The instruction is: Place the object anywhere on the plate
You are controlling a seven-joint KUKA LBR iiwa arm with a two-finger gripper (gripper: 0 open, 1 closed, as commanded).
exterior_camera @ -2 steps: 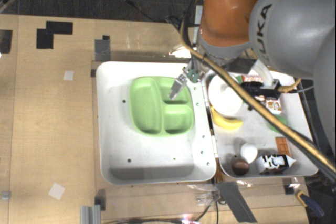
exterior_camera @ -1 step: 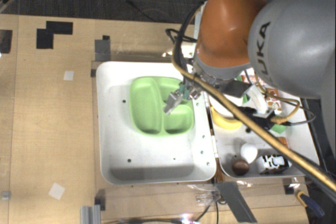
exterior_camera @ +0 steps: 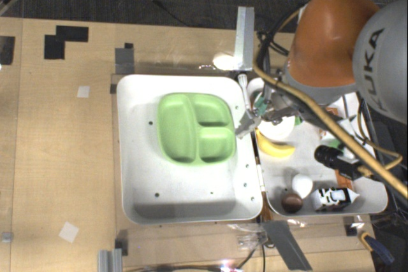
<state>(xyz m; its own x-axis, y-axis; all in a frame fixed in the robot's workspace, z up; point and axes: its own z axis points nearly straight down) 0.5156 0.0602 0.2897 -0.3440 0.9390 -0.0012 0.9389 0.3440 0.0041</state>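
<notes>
Gripper: gripper [exterior_camera: 250, 119] hangs at the bins' shared edge; grip cannot be told.
Advice: secure banana [exterior_camera: 275, 148], then clear the plate [exterior_camera: 194, 127] rim.

Matt green plastic plate [exterior_camera: 194, 127], smooth. White bin [exterior_camera: 137, 156] smooth, slightly glossy plastic. Light wood-look surface [exterior_camera: 57, 137], matt. Brushed metal bracket [exterior_camera: 245, 35]. Glossy orange band [exterior_camera: 328, 35] on arm. Banana [exterior_camera: 275, 148] smooth, waxy yellow.

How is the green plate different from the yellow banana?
The light green plastic plate is big, squarish and split into compartments; the small yellow banana is a curved, solid shape. The plate lies in the left white bin; the banana lies in the right white bin among other things. Both lie flat.
</notes>
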